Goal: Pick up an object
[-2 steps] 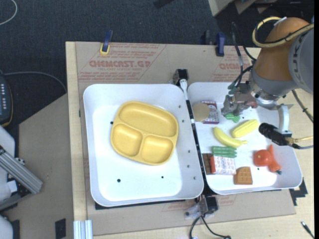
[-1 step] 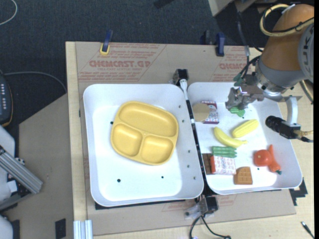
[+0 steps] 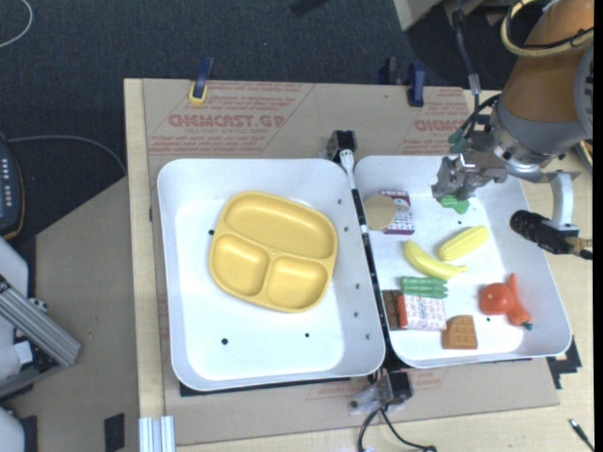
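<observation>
White right bin (image 3: 542, 281): pincer (image 3: 455, 192) near far rim.

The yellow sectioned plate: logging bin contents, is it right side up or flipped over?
Right side up: the yellow sectioned plate lies in the left white bin, its three hollows facing up.

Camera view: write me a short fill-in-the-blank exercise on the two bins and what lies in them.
1. The yellow divided plate lies in the ____ bin.
2. The banana lies in the ____ bin, beside the corn cob.
3. The plate has ____ compartments.
4. The gripper hangs over a small ____ object.

Missing words: left; right; three; green
</observation>
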Robot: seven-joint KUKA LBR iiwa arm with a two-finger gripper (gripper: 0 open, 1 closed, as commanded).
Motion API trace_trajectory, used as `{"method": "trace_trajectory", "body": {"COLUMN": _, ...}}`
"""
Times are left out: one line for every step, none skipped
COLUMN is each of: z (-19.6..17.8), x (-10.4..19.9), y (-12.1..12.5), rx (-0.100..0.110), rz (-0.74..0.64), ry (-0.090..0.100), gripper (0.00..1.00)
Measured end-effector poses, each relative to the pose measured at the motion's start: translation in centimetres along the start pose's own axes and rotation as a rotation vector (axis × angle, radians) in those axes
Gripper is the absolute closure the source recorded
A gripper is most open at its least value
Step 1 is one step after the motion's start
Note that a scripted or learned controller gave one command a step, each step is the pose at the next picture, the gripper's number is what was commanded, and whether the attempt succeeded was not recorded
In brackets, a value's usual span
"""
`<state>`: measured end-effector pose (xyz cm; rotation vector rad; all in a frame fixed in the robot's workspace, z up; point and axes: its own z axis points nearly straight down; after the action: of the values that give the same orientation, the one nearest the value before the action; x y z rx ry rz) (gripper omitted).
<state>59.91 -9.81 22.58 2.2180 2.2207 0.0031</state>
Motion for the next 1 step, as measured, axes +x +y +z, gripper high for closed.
{"method": "trace_trajectory", "body": {"z": -0.21, "x": 4.31, "y": -0.45, "rx": 0.004, "rz": -0.003, "ry": 0.002, "gripper": 1.00}}
